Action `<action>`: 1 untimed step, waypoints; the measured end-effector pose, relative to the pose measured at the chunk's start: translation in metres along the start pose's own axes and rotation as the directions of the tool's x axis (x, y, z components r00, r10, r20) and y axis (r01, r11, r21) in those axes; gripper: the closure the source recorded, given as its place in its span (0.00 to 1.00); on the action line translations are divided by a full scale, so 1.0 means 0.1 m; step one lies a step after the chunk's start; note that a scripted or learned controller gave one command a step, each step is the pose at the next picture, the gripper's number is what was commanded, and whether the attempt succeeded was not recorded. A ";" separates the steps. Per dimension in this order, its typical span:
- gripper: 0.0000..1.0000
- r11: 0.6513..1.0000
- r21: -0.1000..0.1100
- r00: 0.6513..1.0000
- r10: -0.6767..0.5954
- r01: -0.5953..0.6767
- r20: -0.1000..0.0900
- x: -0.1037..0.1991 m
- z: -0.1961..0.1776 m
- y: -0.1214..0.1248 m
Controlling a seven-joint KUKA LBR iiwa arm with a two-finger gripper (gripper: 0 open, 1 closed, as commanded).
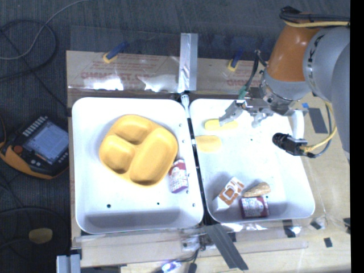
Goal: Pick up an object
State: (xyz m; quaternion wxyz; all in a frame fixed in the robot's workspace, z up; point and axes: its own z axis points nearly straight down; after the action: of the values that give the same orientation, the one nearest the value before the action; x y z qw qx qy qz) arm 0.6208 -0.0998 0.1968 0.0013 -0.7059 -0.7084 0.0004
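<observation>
Toward the far left of the right bin [296,181], a pale yellow piece [219,124] lies flat just under the gripper [245,111], with a second yellow piece [207,144] just nearer against the divider; the jaws look spread apart with nothing between them. Judged step: approach, pre-grasp, nothing lifted yet, so next move calls for dropping straight down, straddling the flat piece and closing low enough to catch its thin edge. Elsewhere, a dark red can [253,207], a brown roll [256,190] and an orange-white packet [230,192] cluster at the near side, while the left bin [91,209] holds a big yellow bun-shaped object [137,148] and a small bottle [178,176].
</observation>
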 end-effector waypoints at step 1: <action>0.00 0.998 -0.001 0.998 -0.064 0.064 0.002 -0.08 1.03 0.22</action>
State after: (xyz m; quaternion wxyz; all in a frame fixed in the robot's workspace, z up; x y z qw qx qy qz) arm 0.6427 -0.1079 0.0935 0.0001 -0.6827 -0.7307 0.0009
